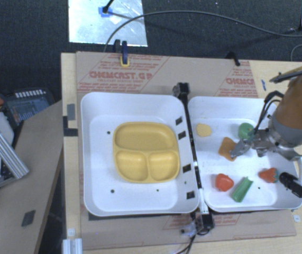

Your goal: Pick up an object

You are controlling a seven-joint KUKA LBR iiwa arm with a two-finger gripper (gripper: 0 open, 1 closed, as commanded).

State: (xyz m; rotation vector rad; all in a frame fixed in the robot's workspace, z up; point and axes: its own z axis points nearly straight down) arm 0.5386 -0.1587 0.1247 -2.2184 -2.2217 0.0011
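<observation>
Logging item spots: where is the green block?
In the right bin, near its front edge, the green block lies between the orange-red piece and the strawberry.

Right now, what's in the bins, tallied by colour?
Yellow: 2, the yellow three-compartment plastic tray and the pale yellow round piece
Orange: 1, the orange wedge-shaped piece
Red: 2, the red rounded piece and the red strawberry-like piece
Green: 2, the green round piece and the green elongated block
Total: 7
</observation>
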